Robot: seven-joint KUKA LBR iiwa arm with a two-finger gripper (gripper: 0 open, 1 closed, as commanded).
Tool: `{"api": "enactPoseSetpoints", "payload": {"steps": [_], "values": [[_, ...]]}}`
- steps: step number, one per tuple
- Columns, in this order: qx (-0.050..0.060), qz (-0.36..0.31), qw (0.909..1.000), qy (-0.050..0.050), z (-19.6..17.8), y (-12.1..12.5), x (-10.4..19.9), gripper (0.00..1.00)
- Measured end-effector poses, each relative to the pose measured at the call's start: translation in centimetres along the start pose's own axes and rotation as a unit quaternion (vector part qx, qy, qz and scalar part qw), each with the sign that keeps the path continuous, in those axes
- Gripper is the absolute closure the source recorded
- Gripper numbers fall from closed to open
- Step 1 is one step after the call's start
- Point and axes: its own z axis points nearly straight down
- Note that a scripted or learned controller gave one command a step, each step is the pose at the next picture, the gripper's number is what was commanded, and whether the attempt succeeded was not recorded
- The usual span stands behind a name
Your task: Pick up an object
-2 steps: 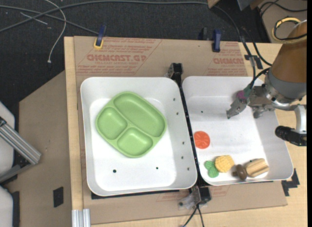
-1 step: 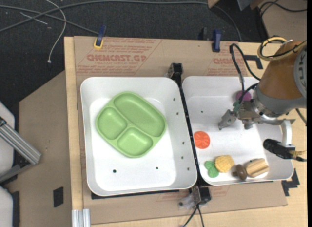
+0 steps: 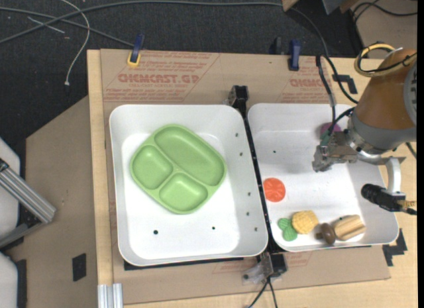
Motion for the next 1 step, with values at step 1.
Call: {"api": "enactPoseSetpoints", "payload": {"steps": [1], "values": [[0.0, 0.0, 1.0, 0.0, -4.64, -0.72, 0.46, 1.0]]}}
